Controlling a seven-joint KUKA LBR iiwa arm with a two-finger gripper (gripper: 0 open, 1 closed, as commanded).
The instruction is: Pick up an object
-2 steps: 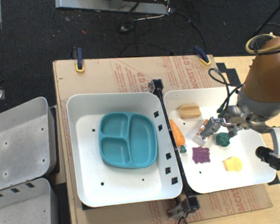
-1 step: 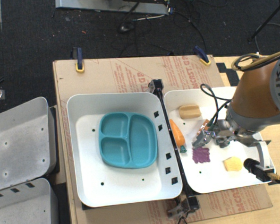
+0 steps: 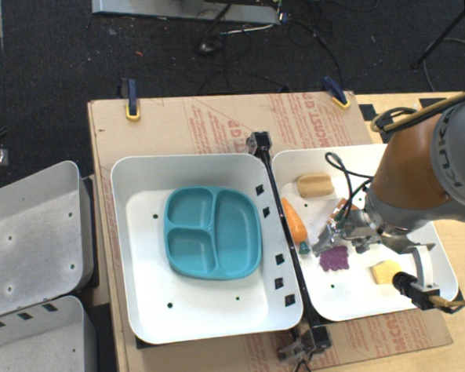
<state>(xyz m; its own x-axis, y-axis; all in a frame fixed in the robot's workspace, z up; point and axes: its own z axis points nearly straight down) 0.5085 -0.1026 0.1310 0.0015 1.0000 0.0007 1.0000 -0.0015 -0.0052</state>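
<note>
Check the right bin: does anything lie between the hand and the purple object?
Nothing visible does. The hand hangs directly above the purple object in the right bin. The carrot lies to its left, the yellow block to its right, both aside.

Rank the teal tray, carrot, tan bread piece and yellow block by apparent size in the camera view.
1. teal tray
2. carrot
3. tan bread piece, close to the carrot
4. yellow block

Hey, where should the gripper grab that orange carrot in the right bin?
Probably across the carrot's narrow middle, coming from above. It lies flat, long axis running along the bin's left wall, so its thin width is likely the easiest span, though that wall crowds one side.
</note>
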